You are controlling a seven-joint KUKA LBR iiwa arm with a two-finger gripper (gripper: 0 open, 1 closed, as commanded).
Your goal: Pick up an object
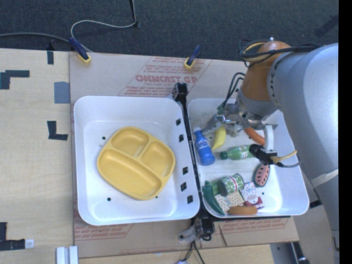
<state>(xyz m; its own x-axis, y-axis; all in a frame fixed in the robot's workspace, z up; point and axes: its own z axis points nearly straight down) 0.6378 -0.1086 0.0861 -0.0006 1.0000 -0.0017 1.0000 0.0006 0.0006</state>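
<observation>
Camera view: we see the gripper [234, 121] low in the right bin [297, 194], near its back wall beside a banana [219, 138]; finger opening cannot be told.

Left bin [88, 147]: open floor around yellow divided plate [136, 161], widest along far wall. Right bin [294, 194]: crowded; blue bottle [203, 147], banana [219, 138], green bottle [238, 153], watermelon slice [262, 175], can [232, 183] packed close, arm overhead. Small free patch at near right corner.

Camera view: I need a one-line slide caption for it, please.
KUKA arm's gripper hovers over the toy-filled right bin near a banana; a yellow tray lies in the left bin.
</observation>
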